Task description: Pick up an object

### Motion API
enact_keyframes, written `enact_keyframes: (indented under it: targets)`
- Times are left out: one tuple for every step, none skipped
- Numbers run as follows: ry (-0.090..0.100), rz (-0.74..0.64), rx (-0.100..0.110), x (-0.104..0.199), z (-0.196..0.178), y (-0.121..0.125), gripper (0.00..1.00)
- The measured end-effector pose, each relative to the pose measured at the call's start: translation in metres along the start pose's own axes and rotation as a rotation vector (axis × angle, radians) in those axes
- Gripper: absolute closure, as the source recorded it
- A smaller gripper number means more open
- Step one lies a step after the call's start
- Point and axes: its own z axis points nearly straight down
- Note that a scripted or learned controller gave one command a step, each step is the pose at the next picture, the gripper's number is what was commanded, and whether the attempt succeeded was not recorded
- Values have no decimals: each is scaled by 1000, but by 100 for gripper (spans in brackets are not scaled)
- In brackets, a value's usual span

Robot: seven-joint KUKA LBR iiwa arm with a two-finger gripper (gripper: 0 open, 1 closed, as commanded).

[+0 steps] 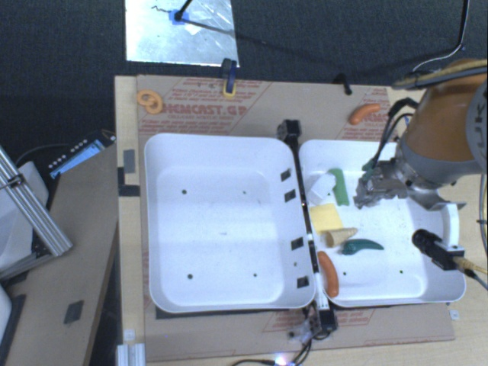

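Observation:
The right bin [396,292] holds a green block [339,187], a white piece [322,184] beside it, a yellow square [325,218], a tan cone [339,237], a dark teal pepper [361,245] and an orange sausage [329,273] along the left wall. My gripper [368,194] hangs over the upper middle of this bin, just right of the green block and above the pepper. Nothing shows between its tips.
The left bin [221,147] lies beside the right one, with a black divider [305,212] between them. On the cardboard behind the bins are another orange sausage [364,113], a pretzel shape [149,101] and a yellow clamp [229,78].

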Motion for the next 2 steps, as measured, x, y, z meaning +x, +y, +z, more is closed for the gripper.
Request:
enact_keyframes:
  targets:
    - [-1,3,-4,1,-143,8,100]
    - [0,1,3,24,-197,65,100]
